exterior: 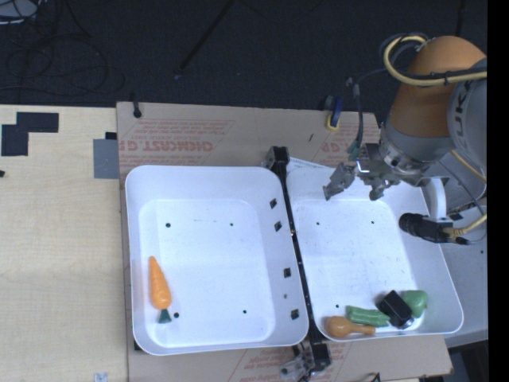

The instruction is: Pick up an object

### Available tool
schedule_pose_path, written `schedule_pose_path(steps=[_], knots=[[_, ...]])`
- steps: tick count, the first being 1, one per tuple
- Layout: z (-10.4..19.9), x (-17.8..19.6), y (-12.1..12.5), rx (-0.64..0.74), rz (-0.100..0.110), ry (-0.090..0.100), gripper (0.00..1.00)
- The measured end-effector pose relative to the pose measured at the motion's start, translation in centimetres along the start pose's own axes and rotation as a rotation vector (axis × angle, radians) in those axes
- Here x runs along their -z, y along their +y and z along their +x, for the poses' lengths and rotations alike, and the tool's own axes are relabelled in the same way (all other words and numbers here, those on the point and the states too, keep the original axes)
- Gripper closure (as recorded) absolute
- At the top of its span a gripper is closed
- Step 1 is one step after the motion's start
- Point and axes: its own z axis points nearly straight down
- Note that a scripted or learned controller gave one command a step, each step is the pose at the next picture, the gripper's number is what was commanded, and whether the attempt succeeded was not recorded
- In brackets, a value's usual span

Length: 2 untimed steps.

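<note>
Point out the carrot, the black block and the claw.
carrot (159,284): camera view, middle of its orange body.
black block (394,308): camera view, its top face.
claw (355,185): camera view, midway between its fingertips.

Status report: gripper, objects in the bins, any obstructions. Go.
Gripper open, holding nothing, above right bin's far edge. Carrot in left bin. Green, black, tan items clustered at right bin's near edge. Nothing blocking.

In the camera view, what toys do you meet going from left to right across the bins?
Orange carrot → tan pear-shaped toy → long green toy → black block → round green toy.
</note>
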Motion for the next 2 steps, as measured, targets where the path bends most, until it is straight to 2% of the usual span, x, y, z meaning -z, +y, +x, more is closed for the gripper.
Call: schedule_pose_path(steps=[1, 2], knots=[[4.9, 14.0, 3.5, 0.006, -0.017, 0.000, 0.00], [12.6, 22.0, 1.1, 0.007, -0.006, 0.002, 0.00]])
